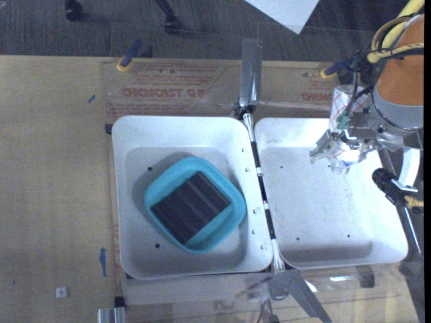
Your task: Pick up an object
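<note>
Desk [47, 180]: pale wood, runs well out to view-left of the end effector [340, 155], wide flat margin there.

Protective sheet [161, 89] with red lettering lies on the desk behind the bins, up and to view-left of the end effector.

Two white bins side by side, rims touching along a centre seam that sits left of the end effector.
- Right bin [303, 234]: end effector hangs over its far right part, close to the back rim and right wall. Open white floor spreads left of it to the seam and down toward the near rim, which gives the most room in this bin.
- Left bin [128, 140]: across the seam, well apart from the end effector.

Arm [401, 79]: comes in from the right, orange band just above and right of the end effector, overhanging the right bin's right wall.

Blue dish [158, 187]: in the left bin, turned diamond-wise, far to the left and lower in view than the end effector. Its right corner comes near the seam-side wall.

Dark ridged block [190, 206]: lies flat inside the blue dish, dish rim showing around it.

End effector opening: cannot tell, too cluttered and blurred. Nothing visibly gripped.
</note>
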`<state>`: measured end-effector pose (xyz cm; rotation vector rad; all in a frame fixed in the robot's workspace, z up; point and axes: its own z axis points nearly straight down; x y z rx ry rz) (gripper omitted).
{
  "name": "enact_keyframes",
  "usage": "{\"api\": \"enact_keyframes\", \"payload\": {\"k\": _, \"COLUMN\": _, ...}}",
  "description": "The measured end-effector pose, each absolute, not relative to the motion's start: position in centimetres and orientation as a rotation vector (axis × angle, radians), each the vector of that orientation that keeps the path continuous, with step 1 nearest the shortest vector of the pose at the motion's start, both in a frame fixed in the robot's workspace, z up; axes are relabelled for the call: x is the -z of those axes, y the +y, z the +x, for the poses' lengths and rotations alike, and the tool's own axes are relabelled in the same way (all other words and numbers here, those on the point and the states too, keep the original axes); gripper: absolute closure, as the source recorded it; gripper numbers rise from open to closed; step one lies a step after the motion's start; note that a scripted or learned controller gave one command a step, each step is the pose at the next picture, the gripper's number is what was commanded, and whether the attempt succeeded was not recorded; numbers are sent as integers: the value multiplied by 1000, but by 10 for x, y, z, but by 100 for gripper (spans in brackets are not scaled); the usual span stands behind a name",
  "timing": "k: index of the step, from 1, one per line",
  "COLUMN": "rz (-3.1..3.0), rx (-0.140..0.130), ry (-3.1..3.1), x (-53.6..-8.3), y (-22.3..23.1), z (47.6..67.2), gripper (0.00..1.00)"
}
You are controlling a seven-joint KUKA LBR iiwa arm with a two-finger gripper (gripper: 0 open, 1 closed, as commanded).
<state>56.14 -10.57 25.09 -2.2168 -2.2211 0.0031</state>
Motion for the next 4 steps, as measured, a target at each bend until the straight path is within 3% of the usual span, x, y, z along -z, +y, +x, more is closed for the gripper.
{"api": "enact_keyframes", "payload": {"k": 1, "rz": -2311, "rx": -1, "ry": -2130, "x": -259, "y": -159, "z": 605, "gripper": 0}}
{"api": "enact_keyframes", "payload": {"k": 2, "rz": -2533, "rx": -4, "ry": -1853, "x": -149, "y": -197, "z": 550, "gripper": 0}}
{"api": "enact_keyframes", "payload": {"k": 3, "rz": -2534, "rx": -3, "ry": -1853, "x": -149, "y": -197, "z": 550, "gripper": 0}}
{"api": "enact_keyframes", "payload": {"k": 4, "rz": -2379, "rx": 10, "ry": -2045, "x": -94, "y": -200, "z": 589, "gripper": 0}}
